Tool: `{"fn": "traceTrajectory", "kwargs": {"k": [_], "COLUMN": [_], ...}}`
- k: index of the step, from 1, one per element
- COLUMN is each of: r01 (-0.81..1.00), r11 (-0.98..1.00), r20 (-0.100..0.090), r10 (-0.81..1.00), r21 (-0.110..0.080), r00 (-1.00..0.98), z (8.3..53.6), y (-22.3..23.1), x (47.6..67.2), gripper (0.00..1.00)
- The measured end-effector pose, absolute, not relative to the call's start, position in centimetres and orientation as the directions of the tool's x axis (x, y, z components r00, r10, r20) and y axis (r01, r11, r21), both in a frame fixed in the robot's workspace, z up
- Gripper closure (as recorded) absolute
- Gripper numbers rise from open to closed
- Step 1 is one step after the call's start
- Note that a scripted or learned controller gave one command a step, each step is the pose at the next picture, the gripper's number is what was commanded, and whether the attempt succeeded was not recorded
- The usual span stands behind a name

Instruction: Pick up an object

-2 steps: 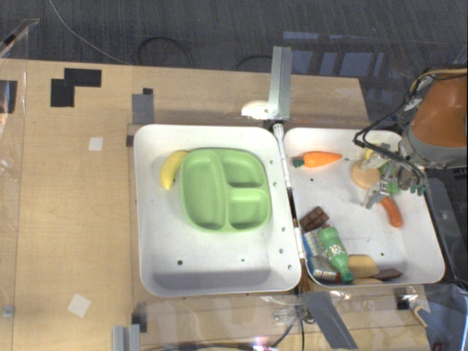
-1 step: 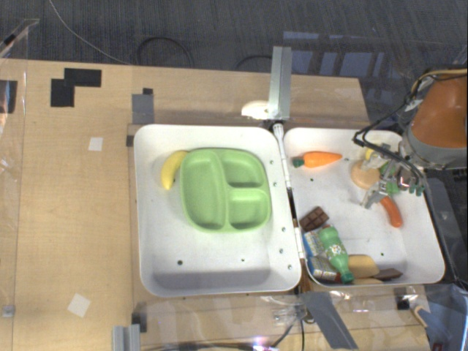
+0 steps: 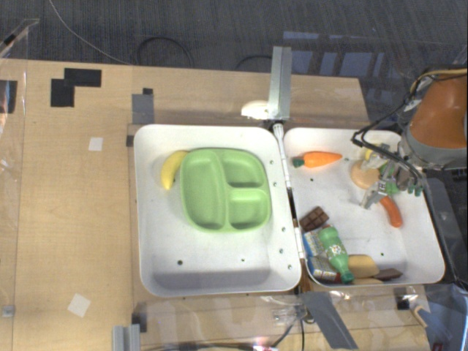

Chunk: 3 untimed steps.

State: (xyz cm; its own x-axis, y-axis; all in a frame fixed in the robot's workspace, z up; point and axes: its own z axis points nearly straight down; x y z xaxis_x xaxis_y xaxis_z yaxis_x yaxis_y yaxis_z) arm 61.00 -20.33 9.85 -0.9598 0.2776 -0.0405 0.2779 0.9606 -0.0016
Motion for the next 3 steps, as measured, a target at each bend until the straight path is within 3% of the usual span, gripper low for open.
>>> {"fn": "traceTrajectory", "kwargs": {"k": [3], "r01": [0.228], "r11": [0.974], "r20": [-0.040], "r10": [0.227], "r21": [-0.005], "r00": [-0.973], "z": [9.87], "y": [-19.34], "x": [60.79], "gripper": [0.00]}}
